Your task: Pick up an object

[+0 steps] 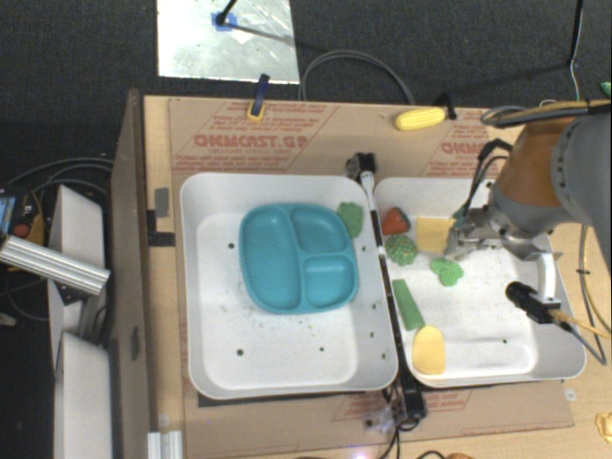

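Note:
The right bin (pixel 497 352) holds several small items: a red piece (pixel 395 222), a yellow block (pixel 432 233), a round green piece (pixel 401 250), a small green piece (pixel 447 273), a green stick (pixel 407 304) and a yellow oval (pixel 428 349). My gripper (pixel 462 242) reaches in from the right and hangs low over the bin, right beside the yellow block and just above the small green piece. A blue divided plate (pixel 296 256) lies in the left bin, with another green piece (pixel 351 218) at its upper right corner.
The left bin (pixel 220 352) sits beside the right one, with a black divider (pixel 378 247) between them. A yellow item (pixel 419 119) lies on the cardboard behind the bins. Cables run near the arm at the right.

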`<state>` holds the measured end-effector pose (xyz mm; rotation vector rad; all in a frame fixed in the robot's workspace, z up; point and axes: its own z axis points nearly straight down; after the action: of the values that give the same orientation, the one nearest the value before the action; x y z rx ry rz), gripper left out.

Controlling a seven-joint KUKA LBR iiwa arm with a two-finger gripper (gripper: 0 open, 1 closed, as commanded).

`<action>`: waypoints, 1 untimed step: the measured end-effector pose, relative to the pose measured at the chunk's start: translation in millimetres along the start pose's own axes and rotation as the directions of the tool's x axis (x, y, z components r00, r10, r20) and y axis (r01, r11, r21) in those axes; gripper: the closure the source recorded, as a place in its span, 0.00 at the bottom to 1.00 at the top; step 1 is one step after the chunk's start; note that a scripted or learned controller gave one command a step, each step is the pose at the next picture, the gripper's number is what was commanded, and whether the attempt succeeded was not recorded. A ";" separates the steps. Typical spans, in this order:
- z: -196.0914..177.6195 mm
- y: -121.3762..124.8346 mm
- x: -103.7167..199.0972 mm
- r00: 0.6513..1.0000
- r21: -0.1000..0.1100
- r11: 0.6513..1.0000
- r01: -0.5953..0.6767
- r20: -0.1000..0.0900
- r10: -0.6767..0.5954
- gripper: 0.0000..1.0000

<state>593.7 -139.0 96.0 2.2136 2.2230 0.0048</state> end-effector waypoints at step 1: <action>0.5 -0.3 0.0 1.000 0.001 1.000 0.000 0.000 0.000 0.00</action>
<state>593.5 -139.1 95.5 2.2134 2.2237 0.0036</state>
